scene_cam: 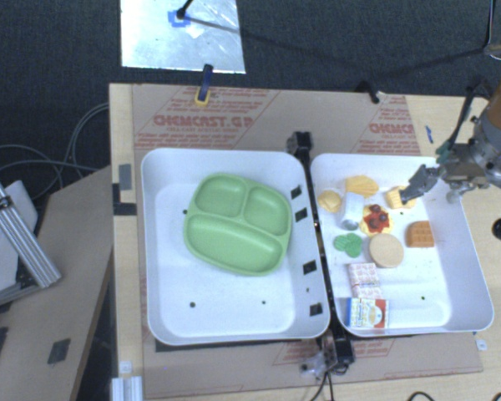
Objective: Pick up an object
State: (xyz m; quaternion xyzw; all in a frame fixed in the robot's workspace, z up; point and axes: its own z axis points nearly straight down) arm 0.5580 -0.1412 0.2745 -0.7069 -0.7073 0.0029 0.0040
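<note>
I see the bench point(259, 107) with two white bins side by side. The left bin point(163, 307) carries a green divided plate point(238, 224), its long axis running from upper left to lower right, with free floor all around it, most below.

The right bin point(468, 282) holds the small toy foods, gathered in its upper and left part. The right side and the lower right corner of its floor are open. From bigger to smaller: a round beige disc point(387, 251), a juice box point(368, 313) lying near the lower edge with its long side across, a pinkish packet point(363, 274) just above it, a brown bread slice point(419, 235), a pizza-like piece point(376, 219), a yellow piece point(361, 185), a green piece point(347, 243).

The gripper point(416, 184) comes from the right, pointing down-left over the upper part of the right bin, just beside a small yellow block point(393, 197). I cannot tell if the fingers are spread or closed.
</note>
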